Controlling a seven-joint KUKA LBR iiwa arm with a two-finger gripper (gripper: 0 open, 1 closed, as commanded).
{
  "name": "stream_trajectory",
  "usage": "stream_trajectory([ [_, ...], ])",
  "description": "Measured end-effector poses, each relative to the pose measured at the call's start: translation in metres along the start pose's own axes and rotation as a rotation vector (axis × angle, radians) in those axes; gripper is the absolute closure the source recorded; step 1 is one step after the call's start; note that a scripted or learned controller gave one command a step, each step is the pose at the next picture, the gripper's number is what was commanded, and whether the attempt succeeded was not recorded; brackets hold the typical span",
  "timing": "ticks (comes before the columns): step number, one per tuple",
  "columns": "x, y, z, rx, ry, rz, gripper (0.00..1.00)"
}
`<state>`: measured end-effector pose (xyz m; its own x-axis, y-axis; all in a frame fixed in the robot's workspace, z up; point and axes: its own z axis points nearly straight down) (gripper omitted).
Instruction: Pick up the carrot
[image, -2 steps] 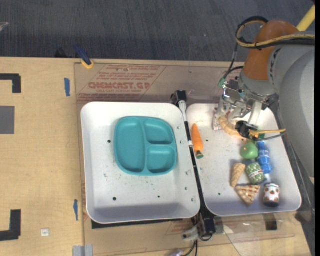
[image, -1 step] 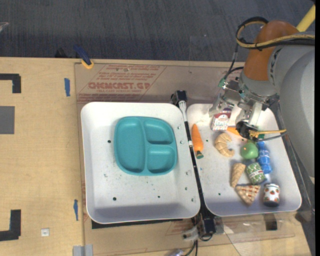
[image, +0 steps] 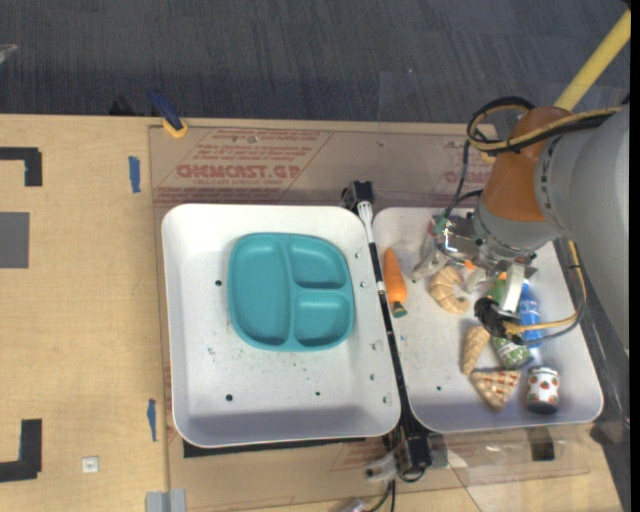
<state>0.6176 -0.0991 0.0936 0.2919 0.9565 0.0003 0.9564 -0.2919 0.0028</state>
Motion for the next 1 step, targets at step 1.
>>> stream_trajectory([
  [1,-0.0451,-0.0161,0.004,-0.002,0.004,0.001,0.0],
])
